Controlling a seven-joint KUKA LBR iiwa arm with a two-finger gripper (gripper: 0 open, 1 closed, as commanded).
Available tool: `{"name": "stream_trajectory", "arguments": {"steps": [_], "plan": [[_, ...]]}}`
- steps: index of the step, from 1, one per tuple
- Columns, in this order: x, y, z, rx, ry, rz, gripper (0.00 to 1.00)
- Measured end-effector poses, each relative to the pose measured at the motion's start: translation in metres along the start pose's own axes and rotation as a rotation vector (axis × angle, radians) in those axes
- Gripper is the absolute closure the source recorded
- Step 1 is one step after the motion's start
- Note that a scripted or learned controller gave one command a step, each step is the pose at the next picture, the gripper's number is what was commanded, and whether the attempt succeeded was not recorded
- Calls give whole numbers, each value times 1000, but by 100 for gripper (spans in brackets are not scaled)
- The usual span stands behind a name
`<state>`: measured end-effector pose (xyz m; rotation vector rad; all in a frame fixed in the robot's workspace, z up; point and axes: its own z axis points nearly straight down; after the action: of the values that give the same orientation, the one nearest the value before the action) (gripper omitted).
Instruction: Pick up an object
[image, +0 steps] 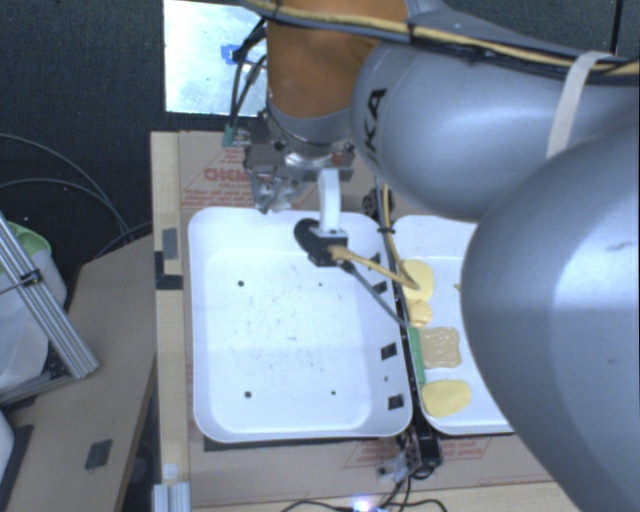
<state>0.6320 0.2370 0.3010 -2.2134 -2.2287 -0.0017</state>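
Note:
My gripper (272, 192) hangs over the far edge of the left bin (290, 400), near its back left corner, with nothing seen in it. The right bin (450, 232) holds a yellow rounded piece (420, 279), a tan flat piece (439, 347) like a slice of toast, and a yellow oval piece (446, 397), all lined up along its left side. These lie well to the right of and nearer than the gripper. The grey arm covers most of the right bin.
A cardboard sheet (215, 172) lies under both bins. A dark divider (402, 330) runs between the bins. An aluminium frame (45, 310) and a pale side table (100, 400) stand at the left.

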Motion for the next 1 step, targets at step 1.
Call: {"name": "stream_trajectory", "arguments": {"steps": [1], "plan": [[-61,-42,0,2,-2,10,100]]}}
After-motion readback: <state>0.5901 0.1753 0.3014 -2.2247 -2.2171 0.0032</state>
